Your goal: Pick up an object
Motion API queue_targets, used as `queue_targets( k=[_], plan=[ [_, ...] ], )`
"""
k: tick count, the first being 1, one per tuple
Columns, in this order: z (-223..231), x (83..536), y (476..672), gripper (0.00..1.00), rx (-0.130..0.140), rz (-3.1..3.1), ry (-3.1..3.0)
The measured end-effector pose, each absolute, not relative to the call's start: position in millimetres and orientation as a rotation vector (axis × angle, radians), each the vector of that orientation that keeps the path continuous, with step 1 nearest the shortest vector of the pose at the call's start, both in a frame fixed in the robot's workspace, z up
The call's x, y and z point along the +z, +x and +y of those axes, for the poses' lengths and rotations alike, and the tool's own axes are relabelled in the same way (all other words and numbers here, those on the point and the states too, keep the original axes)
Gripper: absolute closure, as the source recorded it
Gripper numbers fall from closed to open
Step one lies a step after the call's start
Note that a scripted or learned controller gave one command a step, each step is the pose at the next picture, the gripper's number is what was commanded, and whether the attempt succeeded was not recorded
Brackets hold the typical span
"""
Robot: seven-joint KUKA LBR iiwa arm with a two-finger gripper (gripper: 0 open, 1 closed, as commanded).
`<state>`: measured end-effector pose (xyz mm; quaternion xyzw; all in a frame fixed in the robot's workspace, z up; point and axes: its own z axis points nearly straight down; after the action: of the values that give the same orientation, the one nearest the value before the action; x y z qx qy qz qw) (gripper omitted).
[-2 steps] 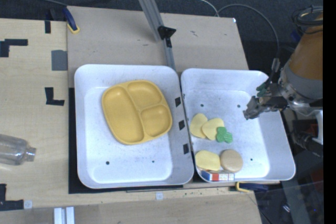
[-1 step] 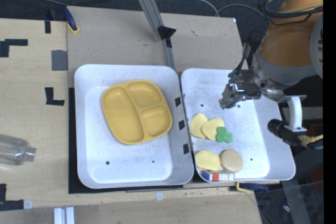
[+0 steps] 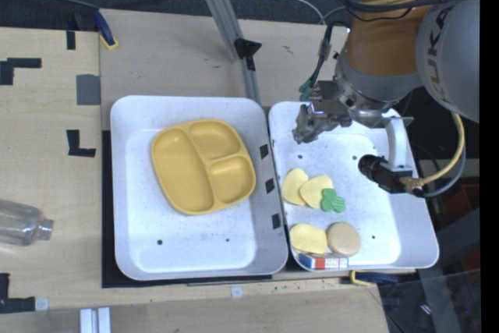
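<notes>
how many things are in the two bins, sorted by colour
yellow: 4, the divided plate, two chips, and a flat piece
green: 1, small piece
tan: 1, round piece
total: 6

Glossy yellow plastic divided plate [image 3: 203, 165] in a smooth white plastic bin [image 3: 132, 117]; matt pale wooden bench [image 3: 47, 175].
</notes>
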<state>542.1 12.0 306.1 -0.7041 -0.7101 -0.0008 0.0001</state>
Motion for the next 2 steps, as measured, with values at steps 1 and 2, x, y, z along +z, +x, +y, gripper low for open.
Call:
queue_targets(
  k=[1,2],
  plan=[
    [69.4,329.0,564.0,1.00,-0.004,-2.231,-2.212],
    [57.4,201.0,586.5,1.00,0.014,-2.218,-2.218]
  ],
)
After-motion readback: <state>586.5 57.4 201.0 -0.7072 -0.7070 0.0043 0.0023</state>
